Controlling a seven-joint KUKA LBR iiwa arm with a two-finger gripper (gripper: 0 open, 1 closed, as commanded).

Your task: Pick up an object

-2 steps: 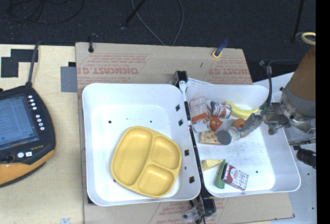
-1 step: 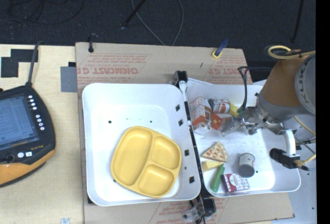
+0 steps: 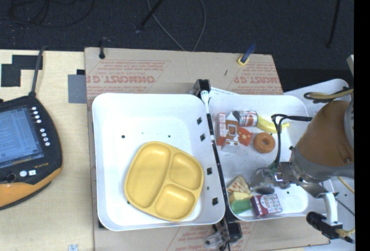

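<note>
Nearest you, the red packet (image 3: 266, 205) lies under jaws (image 3: 267, 182) whose state you cannot tell; descent likely follows.

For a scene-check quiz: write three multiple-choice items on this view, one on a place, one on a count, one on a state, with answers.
1. Where does the yellow divided plate lie?
A. in the left bin
B. in the right bin
C. on the cardboard

2. How many compartments does that plate have?
A. two
B. three
C. five

3. How does the doughnut rest?
A. between the gripper fingers
B. on the plate
C. on the right bin's floor, apart from the gripper

Answers: 1 A, the plate sits inside the left bin's walls. 2 B, ridges split it into three wells. 3 C, it lies up-view of the gripper with bare floor between them.
</note>
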